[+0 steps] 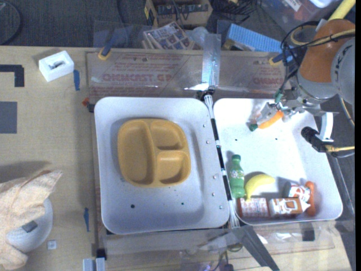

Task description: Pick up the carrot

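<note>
In the right bin (333, 208), the gripper (280, 113) clamps the carrot (269, 120), green tip lower-left.

Robot lab: cluttered bench (45, 112), cables (132, 7)

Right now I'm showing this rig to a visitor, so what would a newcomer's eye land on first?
Probably the yellow divided tray, alone in the left bin. Next, the grey arm with its orange band reaching in at upper right, its tool at the carrot in the right bin's far end. Along that bin's near edge huddle a green bottle, a banana and a red ketchup bottle.
</note>
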Available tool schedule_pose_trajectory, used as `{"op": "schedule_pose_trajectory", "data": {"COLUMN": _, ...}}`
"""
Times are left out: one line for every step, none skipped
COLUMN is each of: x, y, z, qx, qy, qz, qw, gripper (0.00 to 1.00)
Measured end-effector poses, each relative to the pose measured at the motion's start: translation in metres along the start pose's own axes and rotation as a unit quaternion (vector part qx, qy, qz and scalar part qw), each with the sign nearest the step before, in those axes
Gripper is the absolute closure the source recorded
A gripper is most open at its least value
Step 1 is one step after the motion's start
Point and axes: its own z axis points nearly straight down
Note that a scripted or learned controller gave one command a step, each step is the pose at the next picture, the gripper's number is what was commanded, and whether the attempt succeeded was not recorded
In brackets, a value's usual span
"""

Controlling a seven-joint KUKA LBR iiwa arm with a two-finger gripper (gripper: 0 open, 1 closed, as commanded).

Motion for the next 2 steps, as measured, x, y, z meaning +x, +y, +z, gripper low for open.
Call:
{"op": "schedule_pose_trajectory", "data": {"x": 0.0215, "y": 0.0003, "z": -0.1006, "qx": 0.000, "qy": 0.002, "qz": -0.067, "qw": 0.9977, "gripper": 1.00}}
{"op": "schedule_pose_trajectory", "data": {"x": 0.0214, "y": 0.0001, "z": -0.1002, "qx": 0.000, "qy": 0.002, "qz": -0.067, "qw": 0.9978, "gripper": 0.00}}
